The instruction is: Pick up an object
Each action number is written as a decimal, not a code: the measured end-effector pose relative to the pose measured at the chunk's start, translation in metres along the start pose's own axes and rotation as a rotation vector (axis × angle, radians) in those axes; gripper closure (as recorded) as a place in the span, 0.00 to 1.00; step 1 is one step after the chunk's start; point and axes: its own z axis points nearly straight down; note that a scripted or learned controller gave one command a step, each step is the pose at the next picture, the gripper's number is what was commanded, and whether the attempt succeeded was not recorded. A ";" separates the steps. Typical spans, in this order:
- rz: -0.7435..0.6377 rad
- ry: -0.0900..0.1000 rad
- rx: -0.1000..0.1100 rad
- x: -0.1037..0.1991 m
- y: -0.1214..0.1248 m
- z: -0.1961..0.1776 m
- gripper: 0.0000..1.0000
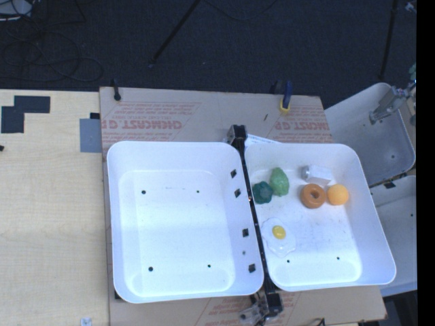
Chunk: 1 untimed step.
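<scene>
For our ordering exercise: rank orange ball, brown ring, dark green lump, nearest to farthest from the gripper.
From the gripper, upper right:
1. orange ball, rightmost
2. brown ring, just left of it
3. dark green lump, farthest left

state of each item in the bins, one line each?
Doughnut: flat in the right bin, touching the orange ball.
Orange ball: loose beside it.
Light green piece: resting, touching the dark green piece.
Dark green piece: resting.
Fried egg: flat, yolk up.
Left bin: level.
</scene>
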 end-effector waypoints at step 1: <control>-0.001 0.004 0.013 0.001 0.000 0.010 0.00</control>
